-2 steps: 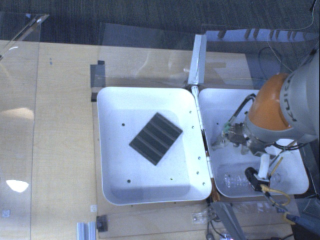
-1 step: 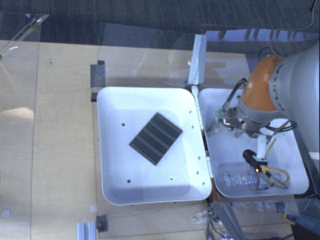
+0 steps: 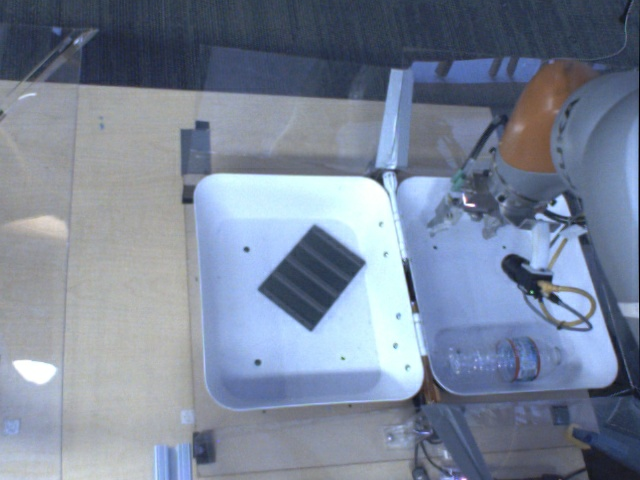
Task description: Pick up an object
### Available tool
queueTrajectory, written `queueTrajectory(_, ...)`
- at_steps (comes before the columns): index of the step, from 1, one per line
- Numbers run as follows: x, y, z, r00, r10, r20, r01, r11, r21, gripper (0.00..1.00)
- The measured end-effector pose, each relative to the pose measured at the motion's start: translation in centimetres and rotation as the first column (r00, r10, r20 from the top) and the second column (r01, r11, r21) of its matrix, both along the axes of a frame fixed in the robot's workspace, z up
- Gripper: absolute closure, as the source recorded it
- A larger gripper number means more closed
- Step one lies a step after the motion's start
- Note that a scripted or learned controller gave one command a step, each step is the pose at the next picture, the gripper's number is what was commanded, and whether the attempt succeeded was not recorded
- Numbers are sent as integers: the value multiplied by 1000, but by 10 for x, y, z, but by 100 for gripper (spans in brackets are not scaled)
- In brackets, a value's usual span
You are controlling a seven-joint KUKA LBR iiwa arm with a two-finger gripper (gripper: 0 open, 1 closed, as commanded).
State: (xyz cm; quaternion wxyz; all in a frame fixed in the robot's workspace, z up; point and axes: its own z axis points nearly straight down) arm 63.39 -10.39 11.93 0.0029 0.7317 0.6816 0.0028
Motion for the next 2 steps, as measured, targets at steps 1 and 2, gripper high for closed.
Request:
queueTrajectory(1,-50,-79,63,1000,-15,-2,15,1000,-1,0)
queueTrajectory(2,-48,-78,74,1000,-9,4,9,1000,-2,100)
